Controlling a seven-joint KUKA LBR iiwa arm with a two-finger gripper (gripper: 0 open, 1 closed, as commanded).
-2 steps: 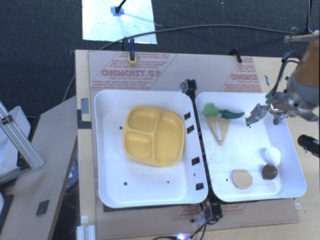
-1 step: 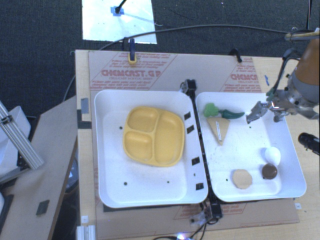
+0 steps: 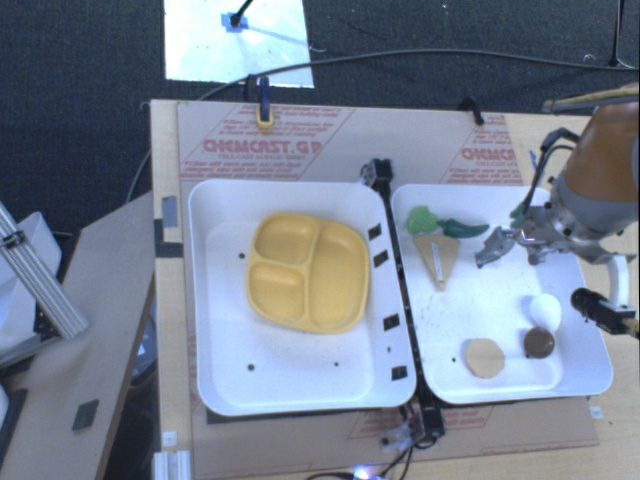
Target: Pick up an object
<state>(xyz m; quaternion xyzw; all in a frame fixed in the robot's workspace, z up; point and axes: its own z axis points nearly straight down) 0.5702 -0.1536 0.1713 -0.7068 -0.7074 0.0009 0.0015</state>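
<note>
Right bin (image 3: pixel 590 373): end effector (image 3: pixel 505 243) hovers at 12 o'clock, fingers spread apart, holding nothing. Green toy (image 3: pixel 440 224) and beige wedge (image 3: pixel 438 258) lie at its 9 o'clock; white egg (image 3: pixel 544 311), brown ball (image 3: pixel 539 343) and tan disc (image 3: pixel 485 358) at 5 o'clock. Left bin (image 3: pixel 215 368) holds a yellow divided plate (image 3: pixel 305 271).
</note>
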